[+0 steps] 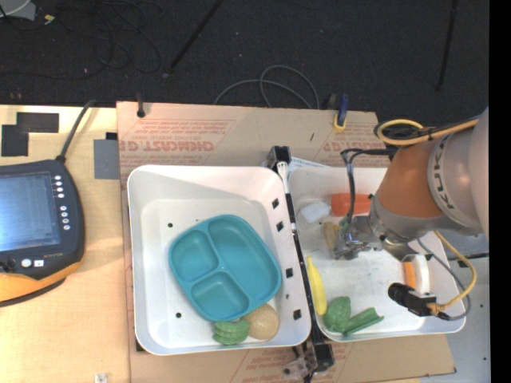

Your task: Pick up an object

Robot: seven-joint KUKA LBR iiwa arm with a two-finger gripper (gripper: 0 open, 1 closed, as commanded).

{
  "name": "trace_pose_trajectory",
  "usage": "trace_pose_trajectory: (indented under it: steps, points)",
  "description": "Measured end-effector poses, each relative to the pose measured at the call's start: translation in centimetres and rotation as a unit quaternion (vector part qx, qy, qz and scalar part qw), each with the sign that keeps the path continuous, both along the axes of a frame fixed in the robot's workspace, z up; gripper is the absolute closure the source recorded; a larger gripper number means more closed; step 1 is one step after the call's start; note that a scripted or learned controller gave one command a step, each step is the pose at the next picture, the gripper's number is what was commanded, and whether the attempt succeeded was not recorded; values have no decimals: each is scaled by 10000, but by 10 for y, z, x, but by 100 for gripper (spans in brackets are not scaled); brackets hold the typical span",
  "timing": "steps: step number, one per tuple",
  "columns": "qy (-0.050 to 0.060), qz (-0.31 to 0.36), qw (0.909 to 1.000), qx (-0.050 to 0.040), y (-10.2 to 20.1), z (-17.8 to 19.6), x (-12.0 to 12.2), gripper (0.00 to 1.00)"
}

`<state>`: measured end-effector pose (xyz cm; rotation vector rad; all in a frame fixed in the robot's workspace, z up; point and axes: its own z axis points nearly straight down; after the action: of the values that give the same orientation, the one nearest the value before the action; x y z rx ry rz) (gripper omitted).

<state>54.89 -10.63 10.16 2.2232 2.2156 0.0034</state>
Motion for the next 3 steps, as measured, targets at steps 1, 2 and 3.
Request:
trace_pose_trajectory:
  steps: [1, 2, 3]
  points:
    - [41, -2, 10000, 3, -50, 10, -32, 100]
    - [36, 2, 10000, 10, -48, 9, -31, 0]
    - [-19, 4, 10000, -52, 12, -11, -27, 0]
